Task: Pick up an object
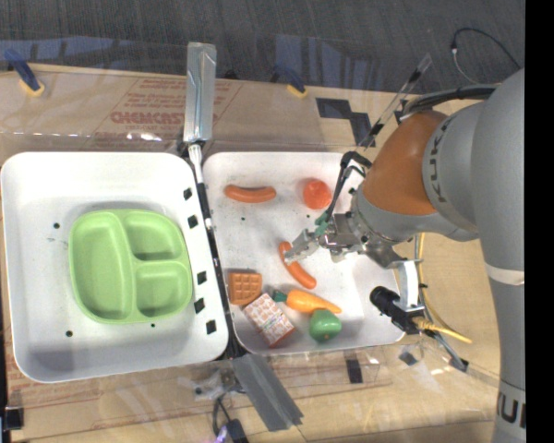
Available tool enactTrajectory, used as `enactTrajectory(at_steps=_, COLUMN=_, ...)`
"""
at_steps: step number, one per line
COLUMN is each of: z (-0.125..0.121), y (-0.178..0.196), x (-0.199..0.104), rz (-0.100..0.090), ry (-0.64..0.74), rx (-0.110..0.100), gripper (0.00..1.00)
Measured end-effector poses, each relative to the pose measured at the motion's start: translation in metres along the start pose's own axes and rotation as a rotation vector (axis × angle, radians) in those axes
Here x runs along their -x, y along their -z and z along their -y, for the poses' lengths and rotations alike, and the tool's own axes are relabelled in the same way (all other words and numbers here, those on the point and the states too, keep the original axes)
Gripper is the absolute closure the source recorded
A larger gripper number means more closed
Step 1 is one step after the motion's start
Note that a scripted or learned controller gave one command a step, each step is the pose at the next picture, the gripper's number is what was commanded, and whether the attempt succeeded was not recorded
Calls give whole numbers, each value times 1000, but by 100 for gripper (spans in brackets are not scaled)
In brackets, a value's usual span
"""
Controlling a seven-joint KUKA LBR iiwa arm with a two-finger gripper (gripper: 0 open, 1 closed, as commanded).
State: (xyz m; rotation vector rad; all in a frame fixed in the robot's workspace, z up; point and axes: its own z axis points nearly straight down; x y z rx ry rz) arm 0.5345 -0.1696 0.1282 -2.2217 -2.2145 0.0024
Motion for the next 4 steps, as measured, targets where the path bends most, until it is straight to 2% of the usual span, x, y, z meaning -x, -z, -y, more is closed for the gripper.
enactTrajectory(at_steps=1, z=13, y=-37, x=-28, rz=1, ry=26, rx=2, gripper=0)
enactTrajectory(at_steps=2, z=13, y=-27, x=-27, rz=2, ry=29, rx=2, gripper=100)
enactTrajectory(at_steps=3, z=-31, y=64, x=-87, rz=1, ry=42, rx=4, gripper=100)
enactTrajectory(at_steps=4, z=-100, y=80, x=-84, rz=2, ry=32, rx=2, gripper=100)
